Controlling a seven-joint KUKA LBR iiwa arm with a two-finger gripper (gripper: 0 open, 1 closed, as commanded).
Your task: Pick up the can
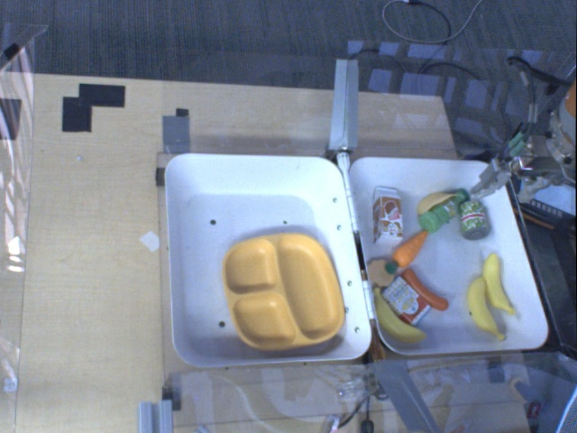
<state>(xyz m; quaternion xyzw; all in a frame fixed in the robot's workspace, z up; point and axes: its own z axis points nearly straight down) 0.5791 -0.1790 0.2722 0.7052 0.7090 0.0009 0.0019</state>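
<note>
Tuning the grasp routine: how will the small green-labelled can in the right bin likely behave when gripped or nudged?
The small green-labelled metal can looks rigid, so it should hold its shape. Its round sides may slip or roll if tipped. Crowded by the green bottle, a nudge would probably shift both.

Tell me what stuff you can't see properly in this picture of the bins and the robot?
- Hand: small and blurry in the camera view, so open or shut is unclear, and so is whether it touches the can.
- Arm: cut off by the right edge.
- Can label: too small to read.
- Banana in the right bin: partly covered by a small box.
- Carton: print too small to read.
</note>
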